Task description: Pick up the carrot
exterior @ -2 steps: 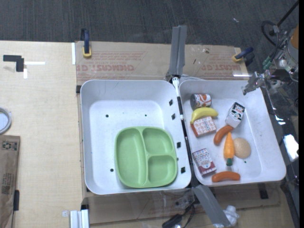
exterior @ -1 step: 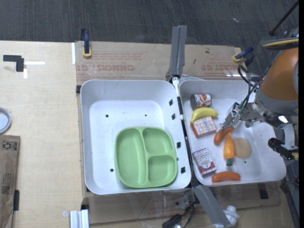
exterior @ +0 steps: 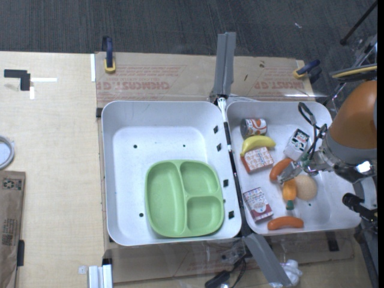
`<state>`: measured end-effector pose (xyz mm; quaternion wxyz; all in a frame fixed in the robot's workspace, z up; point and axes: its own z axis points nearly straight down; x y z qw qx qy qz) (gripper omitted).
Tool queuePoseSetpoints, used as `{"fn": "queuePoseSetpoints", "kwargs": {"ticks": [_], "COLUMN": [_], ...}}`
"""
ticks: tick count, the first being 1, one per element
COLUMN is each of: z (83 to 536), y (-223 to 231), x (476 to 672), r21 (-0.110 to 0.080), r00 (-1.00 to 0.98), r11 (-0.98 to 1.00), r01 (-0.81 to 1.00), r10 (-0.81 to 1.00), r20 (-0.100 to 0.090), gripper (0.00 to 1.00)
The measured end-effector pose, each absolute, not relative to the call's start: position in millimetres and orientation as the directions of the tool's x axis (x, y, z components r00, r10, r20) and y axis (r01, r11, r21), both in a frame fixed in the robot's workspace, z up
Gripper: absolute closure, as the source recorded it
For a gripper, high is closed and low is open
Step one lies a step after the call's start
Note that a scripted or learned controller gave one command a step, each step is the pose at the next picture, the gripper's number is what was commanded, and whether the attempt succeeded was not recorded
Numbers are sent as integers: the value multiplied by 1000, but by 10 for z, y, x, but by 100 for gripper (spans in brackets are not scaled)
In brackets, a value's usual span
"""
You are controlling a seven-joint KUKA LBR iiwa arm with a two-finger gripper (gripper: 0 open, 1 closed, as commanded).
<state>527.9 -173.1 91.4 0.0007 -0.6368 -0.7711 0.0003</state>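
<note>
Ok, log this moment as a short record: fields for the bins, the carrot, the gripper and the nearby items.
left bin: white, holds a green divided plate
right bin: white, holds the food items
carrot: orange with a green stem end, lying mid-bin beside a tan round item
gripper: low over the right bin, just above the carrot; grip not readable
arm: reaches in from the right, orange band
nearby items: banana, can, two small cartons, orange sausage-shaped item
</note>
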Motion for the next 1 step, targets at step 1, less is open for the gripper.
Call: {"fn": "queuePoseSetpoints", "kwargs": {"ticks": [1], "z": [907], "y": [-1178], "x": [4767], "r21": [-3], "r00": [79], "r11": [-79], "r01": [997], "r10": [997], "r20": [1], "gripper": [0]}}
